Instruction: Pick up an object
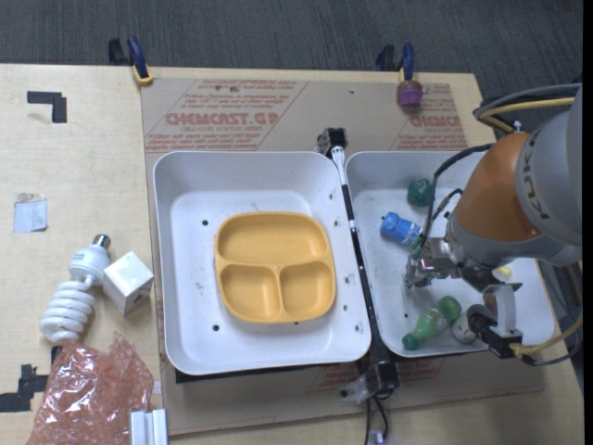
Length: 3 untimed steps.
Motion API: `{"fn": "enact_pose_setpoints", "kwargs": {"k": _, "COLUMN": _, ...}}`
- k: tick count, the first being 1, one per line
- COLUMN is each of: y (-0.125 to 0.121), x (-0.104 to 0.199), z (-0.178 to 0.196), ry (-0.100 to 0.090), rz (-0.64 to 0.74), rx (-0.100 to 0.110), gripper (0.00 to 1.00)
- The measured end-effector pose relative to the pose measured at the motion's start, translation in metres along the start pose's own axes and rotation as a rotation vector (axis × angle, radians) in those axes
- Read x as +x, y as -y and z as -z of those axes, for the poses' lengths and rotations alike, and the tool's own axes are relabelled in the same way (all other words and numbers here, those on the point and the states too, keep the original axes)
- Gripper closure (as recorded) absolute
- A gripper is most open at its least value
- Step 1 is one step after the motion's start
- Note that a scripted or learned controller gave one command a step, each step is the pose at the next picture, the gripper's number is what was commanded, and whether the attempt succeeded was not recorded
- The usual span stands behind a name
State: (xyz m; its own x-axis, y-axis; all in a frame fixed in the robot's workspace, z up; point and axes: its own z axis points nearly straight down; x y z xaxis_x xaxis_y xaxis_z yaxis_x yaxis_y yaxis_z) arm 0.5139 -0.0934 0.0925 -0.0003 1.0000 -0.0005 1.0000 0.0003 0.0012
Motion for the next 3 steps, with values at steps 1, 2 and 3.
{"fn": "enact_pose_setpoints", "kwargs": {"k": 1, "y": -0.075, "x": -0.012, "z": 0.000, "ry": 0.001, "rz": 0.002, "rx": 0.000, "gripper": 0.00}}
{"fn": "enact_pose_setpoints", "kwargs": {"k": 2, "y": -0.014, "x": -0.014, "z": 0.000, "ry": 0.000, "rz": -0.001, "rx": 0.002, "gripper": 0.00}}
{"fn": "enact_pose_setpoints", "kwargs": {"k": 3, "y": 0.036, "x": -0.004, "z": 0.000, "ry": -0.001, "rz": -0.002, "rx": 0.001, "gripper": 0.00}}
